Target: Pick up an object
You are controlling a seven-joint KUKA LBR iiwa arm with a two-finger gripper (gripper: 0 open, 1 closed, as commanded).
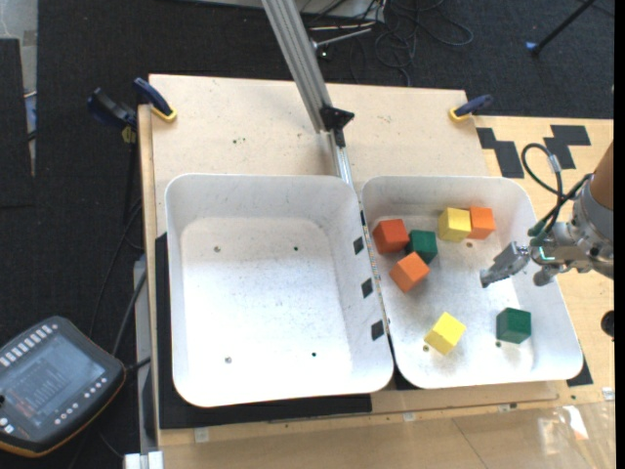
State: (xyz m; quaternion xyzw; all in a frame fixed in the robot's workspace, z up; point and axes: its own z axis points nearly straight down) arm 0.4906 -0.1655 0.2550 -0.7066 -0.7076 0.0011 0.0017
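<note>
Right white bin (pixel 547 355), smooth shallow plastic, holds seven matte cubes: two yellow cubes (pixel 445 332), three orange cubes (pixel 409 271) and two green cubes (pixel 514 324). Gripper (pixel 506 264) hovers above the bin floor, nothing between its fingers; how far it is open cannot be told.

The grey arm (pixel 598 213) reaches in from the right edge, its wrist bent leftward and downward, carrying the gripper (pixel 505 263) low, with dark cables looping above the wrist.
</note>
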